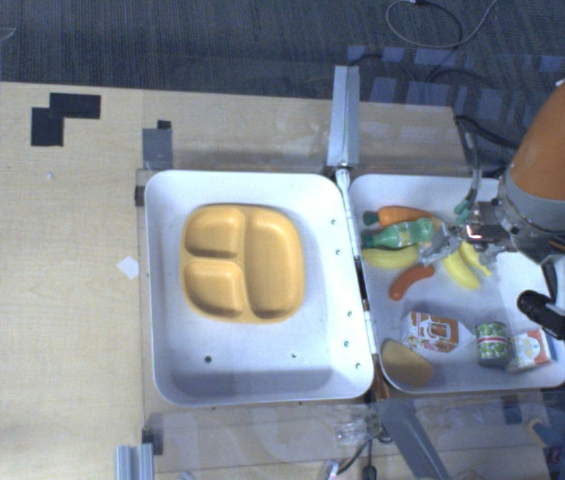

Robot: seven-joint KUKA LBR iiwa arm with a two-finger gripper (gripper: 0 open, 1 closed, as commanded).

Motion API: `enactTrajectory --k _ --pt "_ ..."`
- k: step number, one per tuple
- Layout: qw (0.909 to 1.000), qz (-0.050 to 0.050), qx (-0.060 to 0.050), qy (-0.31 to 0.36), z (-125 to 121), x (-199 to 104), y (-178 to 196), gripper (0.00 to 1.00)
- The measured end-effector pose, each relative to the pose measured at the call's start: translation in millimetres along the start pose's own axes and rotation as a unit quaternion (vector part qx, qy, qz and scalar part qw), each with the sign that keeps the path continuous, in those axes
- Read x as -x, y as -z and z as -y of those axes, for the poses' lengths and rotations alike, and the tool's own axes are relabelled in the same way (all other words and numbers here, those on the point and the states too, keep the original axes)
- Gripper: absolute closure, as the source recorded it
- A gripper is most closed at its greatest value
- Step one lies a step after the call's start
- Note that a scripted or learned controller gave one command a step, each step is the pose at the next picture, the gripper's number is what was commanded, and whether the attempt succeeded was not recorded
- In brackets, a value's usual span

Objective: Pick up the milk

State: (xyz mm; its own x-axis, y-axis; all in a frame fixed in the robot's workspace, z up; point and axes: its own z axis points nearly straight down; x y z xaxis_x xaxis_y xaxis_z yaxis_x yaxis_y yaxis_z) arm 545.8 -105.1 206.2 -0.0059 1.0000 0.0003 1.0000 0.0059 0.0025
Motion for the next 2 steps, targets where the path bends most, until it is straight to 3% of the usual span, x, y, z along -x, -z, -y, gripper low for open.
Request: enactTrajectory --k 1,2 --pt "0.9992 0.000 0.000 -0.040 41 -21 -92 0.00" --pt "0.9958 0.000 0.002 0.092 57 -32 -21 0.00"
